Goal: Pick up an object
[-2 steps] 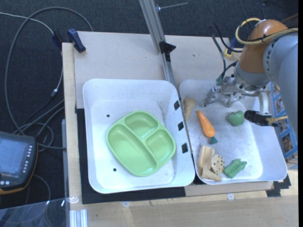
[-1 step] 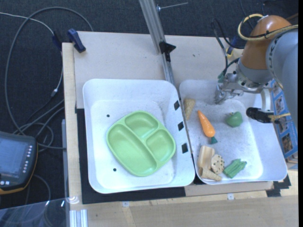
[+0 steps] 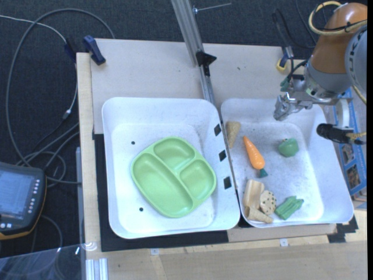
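Observation:
My gripper (image 3: 284, 108) hangs over the far edge of the right bin (image 3: 332, 174), above bare floor near its back wall. Nothing shows between its fingers. Down in that bin lie an orange carrot (image 3: 253, 152), a green round piece (image 3: 288, 147), a tan cone-shaped piece (image 3: 233, 132), a tan cheese-like block with holes (image 3: 259, 200) and a green leafy piece (image 3: 289, 206). The green round piece is the nearest, a little toward the front of the gripper.
The left bin (image 3: 116, 121) holds a green divided plate (image 3: 173, 175). A metal pole (image 3: 189, 22) rises between the bins at the back. Cables and a pendant (image 3: 17, 197) lie on the floor to the left.

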`<control>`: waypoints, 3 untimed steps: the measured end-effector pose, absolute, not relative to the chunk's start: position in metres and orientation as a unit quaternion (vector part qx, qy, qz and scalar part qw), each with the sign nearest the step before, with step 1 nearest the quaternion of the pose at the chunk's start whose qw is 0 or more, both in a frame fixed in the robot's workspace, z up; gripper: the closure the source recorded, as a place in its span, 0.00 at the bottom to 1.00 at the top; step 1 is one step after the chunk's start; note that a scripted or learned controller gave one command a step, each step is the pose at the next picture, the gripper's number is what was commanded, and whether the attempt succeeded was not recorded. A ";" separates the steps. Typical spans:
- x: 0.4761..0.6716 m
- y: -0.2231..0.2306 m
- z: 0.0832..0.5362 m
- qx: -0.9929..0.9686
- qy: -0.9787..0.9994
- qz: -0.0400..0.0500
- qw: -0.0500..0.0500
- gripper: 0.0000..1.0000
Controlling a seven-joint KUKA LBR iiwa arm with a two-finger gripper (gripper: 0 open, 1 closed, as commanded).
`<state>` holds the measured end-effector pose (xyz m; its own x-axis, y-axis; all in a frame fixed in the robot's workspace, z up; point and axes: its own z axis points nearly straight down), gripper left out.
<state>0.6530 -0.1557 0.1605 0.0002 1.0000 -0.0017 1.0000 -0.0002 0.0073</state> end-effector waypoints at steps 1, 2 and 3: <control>0.650 -0.156 0.225 0.707 0.707 0.002 0.004 1.00; 0.651 -0.156 0.226 0.707 0.707 0.001 0.001 1.00; 0.640 -0.106 0.239 0.705 0.709 0.001 -0.001 1.00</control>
